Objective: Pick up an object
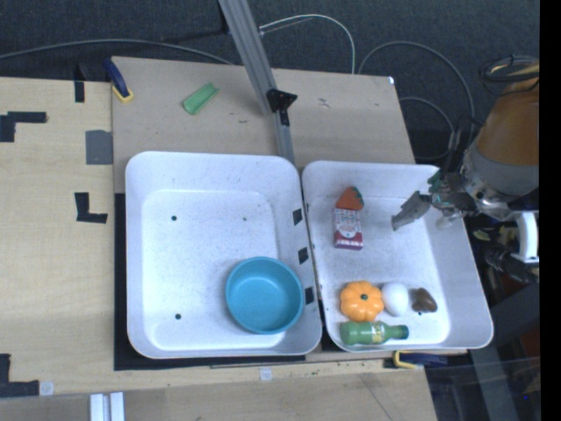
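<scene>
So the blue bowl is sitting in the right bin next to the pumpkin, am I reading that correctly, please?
Not quite: the camera view shows the blue bowl in the left bin. The pumpkin lies beyond the divide, in the right bin.

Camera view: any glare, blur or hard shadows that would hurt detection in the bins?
Camera view: lighting is even and soft, with only faint shadows beside the blue bowl and the pumpkin. No strong glare on the white bins. The whole frame is slightly soft; the pincer over the right bin looks smeared, and the small brown object is too blurred to identify.
</scene>
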`<state>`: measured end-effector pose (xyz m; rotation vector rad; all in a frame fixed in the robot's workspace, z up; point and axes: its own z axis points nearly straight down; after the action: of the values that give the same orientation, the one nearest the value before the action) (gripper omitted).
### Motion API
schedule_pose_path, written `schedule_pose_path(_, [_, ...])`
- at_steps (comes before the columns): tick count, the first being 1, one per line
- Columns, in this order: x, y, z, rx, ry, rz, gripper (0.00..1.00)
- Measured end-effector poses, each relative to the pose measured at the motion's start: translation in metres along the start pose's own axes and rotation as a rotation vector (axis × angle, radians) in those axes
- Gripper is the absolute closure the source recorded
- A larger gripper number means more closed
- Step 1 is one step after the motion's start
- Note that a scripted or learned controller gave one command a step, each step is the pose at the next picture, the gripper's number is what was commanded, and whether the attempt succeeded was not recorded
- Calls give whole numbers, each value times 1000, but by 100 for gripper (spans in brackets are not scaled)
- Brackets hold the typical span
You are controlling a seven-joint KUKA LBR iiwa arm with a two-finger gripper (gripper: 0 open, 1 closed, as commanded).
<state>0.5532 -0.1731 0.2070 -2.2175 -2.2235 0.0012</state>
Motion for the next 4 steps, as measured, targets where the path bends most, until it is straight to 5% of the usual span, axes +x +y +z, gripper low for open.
schedule_pose_path(1, [0,0,0,0,0,0,0])
schedule_pose_path(3, [4,-4,109,6,1,1,0])
schedule_pose_path(4, [4,-4,118,0,-2,1,0])
